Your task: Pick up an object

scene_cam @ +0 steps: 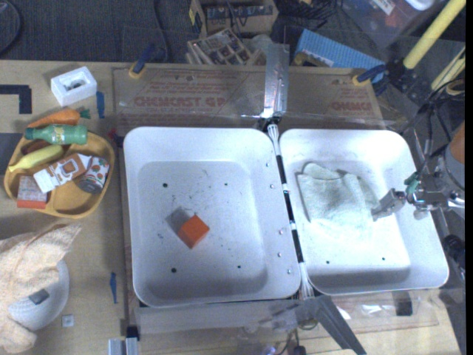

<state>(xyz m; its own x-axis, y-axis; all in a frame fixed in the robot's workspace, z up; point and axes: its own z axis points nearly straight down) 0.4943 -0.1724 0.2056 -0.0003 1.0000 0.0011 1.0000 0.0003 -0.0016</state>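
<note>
**Gripper at the right bin's edge, block in the left**

The gripper (405,198) hangs over the right bin (425,272) near its right wall, beside a crumpled grey cloth (336,194). Whether it is open or closed cannot be told. The orange block (195,231) lies in the left bin (148,154), well apart.

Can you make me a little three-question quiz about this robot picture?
1. True or false: the orange block lies in the left bin.
2. What lies in the right bin? A) a cloth B) a banana C) a cup
3. Which bin is the tool over?

Key: 1. True. 2. A, a crumpled whitish cloth. 3. The right bin, near its right side, just beside the cloth.
</note>
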